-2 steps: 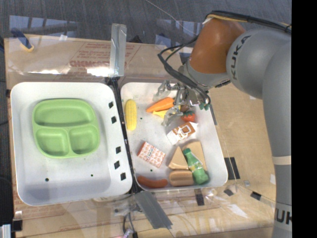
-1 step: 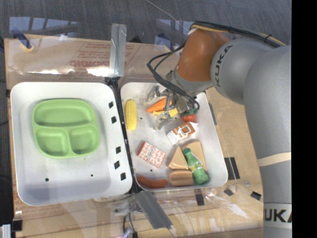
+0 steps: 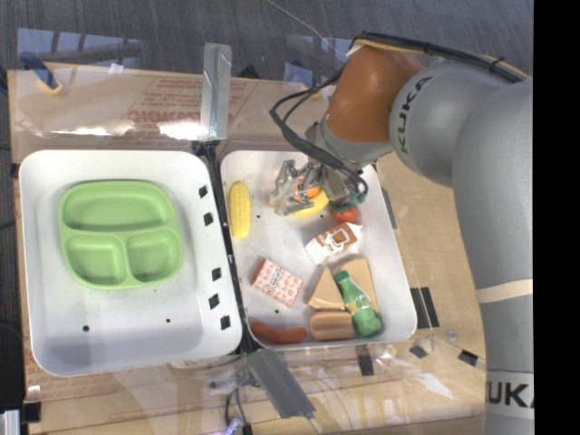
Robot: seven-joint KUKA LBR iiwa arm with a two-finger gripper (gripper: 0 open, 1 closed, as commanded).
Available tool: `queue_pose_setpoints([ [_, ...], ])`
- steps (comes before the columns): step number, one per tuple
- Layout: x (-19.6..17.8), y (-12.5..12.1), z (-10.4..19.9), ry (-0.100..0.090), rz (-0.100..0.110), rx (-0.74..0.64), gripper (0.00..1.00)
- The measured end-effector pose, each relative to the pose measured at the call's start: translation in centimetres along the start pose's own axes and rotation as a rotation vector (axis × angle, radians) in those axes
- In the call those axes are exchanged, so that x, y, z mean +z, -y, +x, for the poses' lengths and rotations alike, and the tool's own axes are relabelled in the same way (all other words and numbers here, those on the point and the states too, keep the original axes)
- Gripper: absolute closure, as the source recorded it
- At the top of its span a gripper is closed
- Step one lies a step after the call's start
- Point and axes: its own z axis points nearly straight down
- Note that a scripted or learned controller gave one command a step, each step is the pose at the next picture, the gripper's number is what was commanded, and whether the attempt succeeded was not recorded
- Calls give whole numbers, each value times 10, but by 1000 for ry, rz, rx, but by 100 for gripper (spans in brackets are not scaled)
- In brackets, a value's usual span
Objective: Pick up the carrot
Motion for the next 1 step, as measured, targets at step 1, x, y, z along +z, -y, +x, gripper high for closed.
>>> queue_pose_setpoints([
  [1,-78,40,10,-1,1,-234,100],
])
